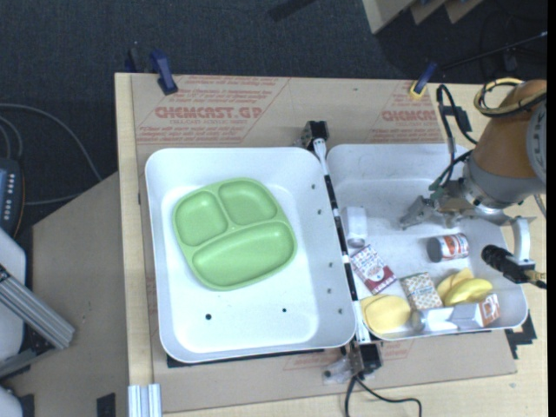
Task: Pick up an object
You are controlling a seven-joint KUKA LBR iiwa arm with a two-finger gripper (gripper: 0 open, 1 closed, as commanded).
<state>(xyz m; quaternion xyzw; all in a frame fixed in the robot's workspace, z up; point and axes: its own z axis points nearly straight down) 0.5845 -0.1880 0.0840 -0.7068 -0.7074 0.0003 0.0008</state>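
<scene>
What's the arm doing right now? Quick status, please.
Gripper low over the right bin, nothing seen held. Small can lies just below it. Green tray alone in the left bin, out of the way.

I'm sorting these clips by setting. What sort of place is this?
Probably a robotics lab or test bench, not a home: two white bins clamped side by side on a board, a robot arm reaching over toy food, loose cables on dark carpet.
</scene>
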